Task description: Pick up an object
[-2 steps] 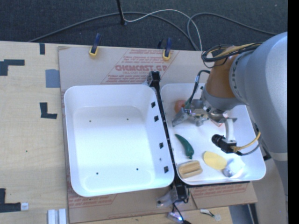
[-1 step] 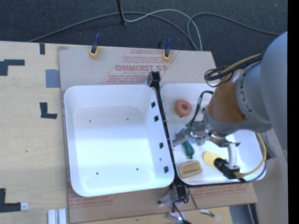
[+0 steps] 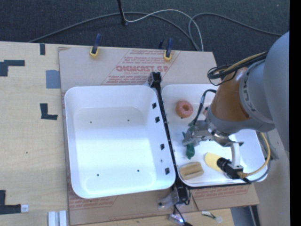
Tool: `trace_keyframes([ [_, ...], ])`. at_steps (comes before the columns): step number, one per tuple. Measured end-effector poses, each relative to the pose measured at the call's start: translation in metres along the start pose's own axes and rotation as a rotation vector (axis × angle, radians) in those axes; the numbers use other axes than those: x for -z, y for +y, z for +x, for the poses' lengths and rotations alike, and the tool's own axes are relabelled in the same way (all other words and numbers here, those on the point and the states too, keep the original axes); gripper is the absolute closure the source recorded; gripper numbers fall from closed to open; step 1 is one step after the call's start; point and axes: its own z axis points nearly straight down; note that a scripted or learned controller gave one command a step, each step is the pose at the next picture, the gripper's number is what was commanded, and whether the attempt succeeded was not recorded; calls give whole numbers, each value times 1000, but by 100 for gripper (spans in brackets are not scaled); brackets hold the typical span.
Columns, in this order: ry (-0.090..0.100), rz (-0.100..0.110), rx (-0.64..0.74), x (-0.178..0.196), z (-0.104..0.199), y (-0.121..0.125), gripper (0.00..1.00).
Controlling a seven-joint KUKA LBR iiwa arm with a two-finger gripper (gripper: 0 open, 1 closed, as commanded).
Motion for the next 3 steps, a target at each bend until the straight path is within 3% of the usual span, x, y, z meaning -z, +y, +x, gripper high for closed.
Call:
trace_keyframes([
  [1,0,0,0,0,0,0,0],
  [2,0,0,0,10,0,0,100],
  [3,0,1,0,10,0,0,0],
])
